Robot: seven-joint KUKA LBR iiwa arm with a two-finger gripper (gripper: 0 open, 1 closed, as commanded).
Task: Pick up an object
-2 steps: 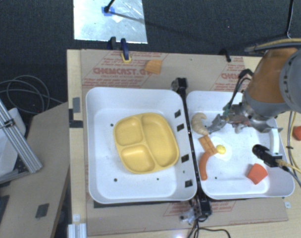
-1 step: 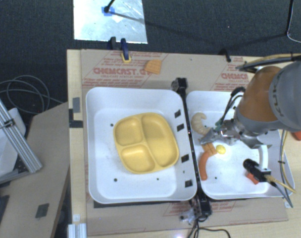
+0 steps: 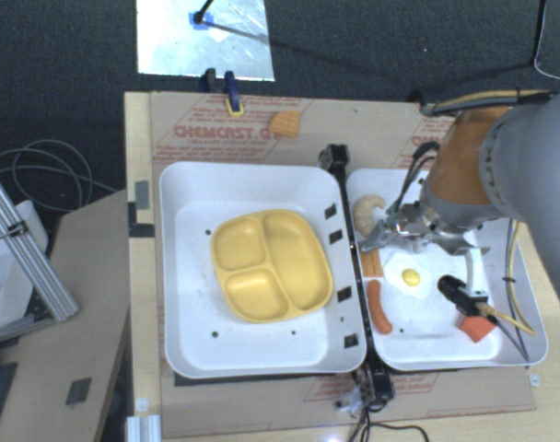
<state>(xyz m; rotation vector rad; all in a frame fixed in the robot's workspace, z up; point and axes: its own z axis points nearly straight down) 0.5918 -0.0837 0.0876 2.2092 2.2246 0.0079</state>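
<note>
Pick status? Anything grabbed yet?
Done: the gripper is down in the right bin, beside the beige round toy. In hand: nothing that I can see; the fried egg and sausage lie on the bin floor. Left: the grasp and lift.

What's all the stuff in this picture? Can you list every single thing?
bins: 2, white, side by side
plate: 1, yellow, three sections, in the left bin
sausage: 1, orange-red, right bin, by its left wall
fried egg: 1, white with a yellow yolk, middle of the right bin
round lump: 1, tan, right bin's far left corner
block: 1, orange, right bin's near side
cardboard: 1, brown, under the bins
flat piece: 1, orange-tan, on the cardboard behind the bins
shiny sheet: 1, silver, beyond the cardboard
arm: 1, grey with an orange band, from the right
gripper: 1, metal, over the right bin
</note>
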